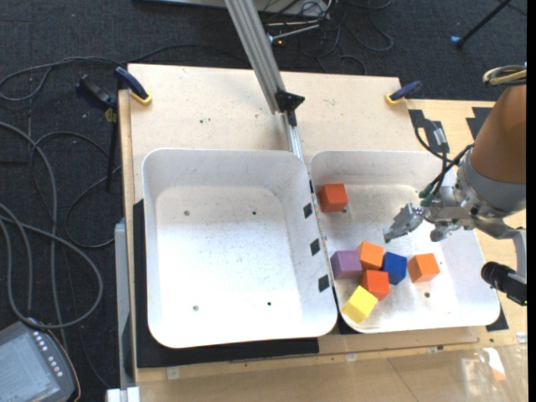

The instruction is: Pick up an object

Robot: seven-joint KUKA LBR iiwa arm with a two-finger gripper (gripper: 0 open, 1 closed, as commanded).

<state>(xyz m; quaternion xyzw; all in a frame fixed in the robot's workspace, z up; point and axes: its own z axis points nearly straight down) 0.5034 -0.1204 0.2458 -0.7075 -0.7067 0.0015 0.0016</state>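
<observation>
Found the left bin without a block in it. Over the divider, in the right bin, met an orange block alone near the far left wall. Nearer the front, found a tight cluster: purple, yellow, a second orange, red-orange and blue, touching or nearly so. Above and just right of that cluster, saw the gripper hanging with fingers apart and nothing between them, and beneath its right side a third orange block, standing free of the rest. Judged the step as the approach, no block yet taken. Judged the next move to call for choosing one block, probably the free third orange, lining the fingers up on opposite faces, dropping straight down, then closing. Reckoned the cluster riskier: too little room between neighbours for a finger.
</observation>
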